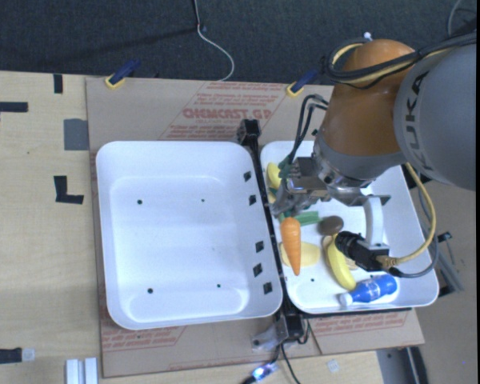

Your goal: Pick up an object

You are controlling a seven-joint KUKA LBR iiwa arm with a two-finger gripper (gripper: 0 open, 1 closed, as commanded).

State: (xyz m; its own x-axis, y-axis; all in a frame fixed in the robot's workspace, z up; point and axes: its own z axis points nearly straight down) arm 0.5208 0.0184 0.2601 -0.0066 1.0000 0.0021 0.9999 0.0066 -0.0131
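My gripper hangs low over the left part of the right bin, just above the top end of an orange carrot. The arm's bulky wrist covers most of the gripper. A yellow piece lies beside the carrot, and a yellow banana lies to its right. A green item peeks out right beside the gripper. Another yellow object sits at the bin's left wall, behind the gripper. A small brown thing rests near the bin's middle.
A blue and white bottle lies at the right bin's front edge. The left bin sits alongside, a black divider strip between the two. Cables loop off the wrist over the right bin's right side.
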